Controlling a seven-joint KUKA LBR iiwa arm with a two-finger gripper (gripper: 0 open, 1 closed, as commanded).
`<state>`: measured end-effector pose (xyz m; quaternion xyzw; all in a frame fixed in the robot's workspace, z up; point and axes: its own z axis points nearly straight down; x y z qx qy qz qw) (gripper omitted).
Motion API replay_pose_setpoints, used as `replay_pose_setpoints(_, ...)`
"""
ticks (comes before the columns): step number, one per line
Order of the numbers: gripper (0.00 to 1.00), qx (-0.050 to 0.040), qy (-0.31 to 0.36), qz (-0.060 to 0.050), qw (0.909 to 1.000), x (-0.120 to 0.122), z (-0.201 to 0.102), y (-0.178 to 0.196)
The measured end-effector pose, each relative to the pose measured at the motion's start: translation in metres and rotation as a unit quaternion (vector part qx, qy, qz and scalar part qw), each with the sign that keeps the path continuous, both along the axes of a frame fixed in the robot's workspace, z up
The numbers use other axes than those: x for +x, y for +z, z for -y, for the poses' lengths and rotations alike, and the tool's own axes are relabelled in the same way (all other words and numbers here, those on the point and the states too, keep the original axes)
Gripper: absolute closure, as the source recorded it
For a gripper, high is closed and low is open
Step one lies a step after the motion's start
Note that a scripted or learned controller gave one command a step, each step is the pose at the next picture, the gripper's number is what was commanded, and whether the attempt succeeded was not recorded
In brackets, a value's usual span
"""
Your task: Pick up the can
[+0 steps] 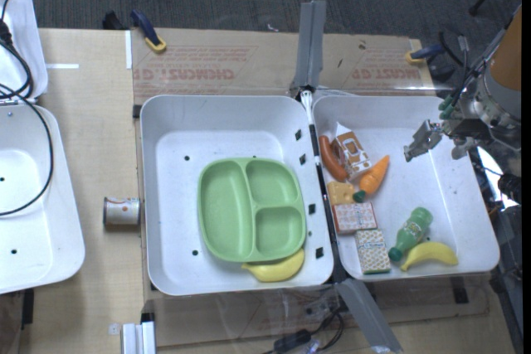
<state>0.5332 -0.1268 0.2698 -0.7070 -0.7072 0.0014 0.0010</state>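
I see the can [121,212] lying on its side on the table [91,87], just left of the left bin [158,178], which holds a green divided plate [252,209]. Over the right bin's [465,253] upper right hangs my claw [441,142], fingers spread, pinching nothing.
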Motion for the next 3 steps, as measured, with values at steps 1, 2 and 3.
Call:
replay_pose_setpoints(1,0.0,-0.0001,0.046,0.001,0.999,0.003,-0.024,0.048)
replay_pose_setpoints(2,0.0,0.0003,0.154,0.001,0.9881,-0.008,-0.049,0.045)
replay_pose_setpoints(3,0.0,0.0005,0.234,0.001,0.9722,-0.055,0.053,-0.037)
